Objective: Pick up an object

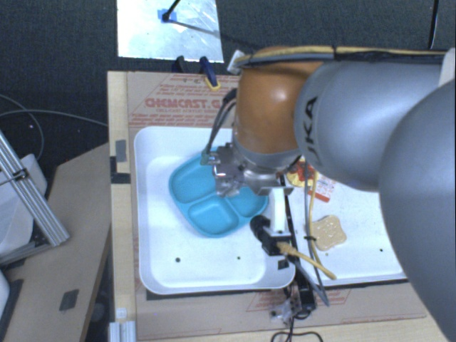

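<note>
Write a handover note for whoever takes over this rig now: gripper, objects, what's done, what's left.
Gripper: low over the blue divided plate in the view's left bin; whether it grips anything is hidden by the wrist.
Other things: a tan toast-like piece and a red-and-white packet in the right bin.
Done: nothing visibly lifted.
Left: grasp and raise one object.

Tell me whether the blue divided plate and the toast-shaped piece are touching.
Apart. The camera view shows the blue divided plate lying in the view's left bin and the toast-shaped piece in the right bin.
</note>
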Tool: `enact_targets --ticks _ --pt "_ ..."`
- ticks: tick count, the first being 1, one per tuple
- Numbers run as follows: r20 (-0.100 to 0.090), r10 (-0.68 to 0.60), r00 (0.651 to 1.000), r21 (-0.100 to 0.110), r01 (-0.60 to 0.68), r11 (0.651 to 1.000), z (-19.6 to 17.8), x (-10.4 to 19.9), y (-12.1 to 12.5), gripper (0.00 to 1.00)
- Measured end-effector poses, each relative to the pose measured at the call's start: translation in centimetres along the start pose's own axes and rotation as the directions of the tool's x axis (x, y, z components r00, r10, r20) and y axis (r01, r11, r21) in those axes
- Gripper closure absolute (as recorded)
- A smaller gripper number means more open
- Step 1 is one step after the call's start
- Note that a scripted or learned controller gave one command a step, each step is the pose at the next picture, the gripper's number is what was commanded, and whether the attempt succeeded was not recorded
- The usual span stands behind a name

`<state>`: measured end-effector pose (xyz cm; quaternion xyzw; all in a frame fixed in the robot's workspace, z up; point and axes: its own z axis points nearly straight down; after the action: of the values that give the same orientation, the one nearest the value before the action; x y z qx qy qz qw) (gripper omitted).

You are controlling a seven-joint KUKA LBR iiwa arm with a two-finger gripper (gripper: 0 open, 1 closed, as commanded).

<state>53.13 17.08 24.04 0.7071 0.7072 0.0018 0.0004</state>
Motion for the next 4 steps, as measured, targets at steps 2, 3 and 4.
enact_targets --ticks 2,3,4 --pt "0.001 0.000 1.000 0.001 0.000 1.000 -20.6 -0.6 0.9 1.00" --pt "0.000 -0.005 1.000 0.000 0.005 1.000 -24.6 1.8 -4.6 1.00" --pt "0.002 -0.007 1.000 0.006 0.007 1.000 -18.6 6.6 -4.2 1.00"
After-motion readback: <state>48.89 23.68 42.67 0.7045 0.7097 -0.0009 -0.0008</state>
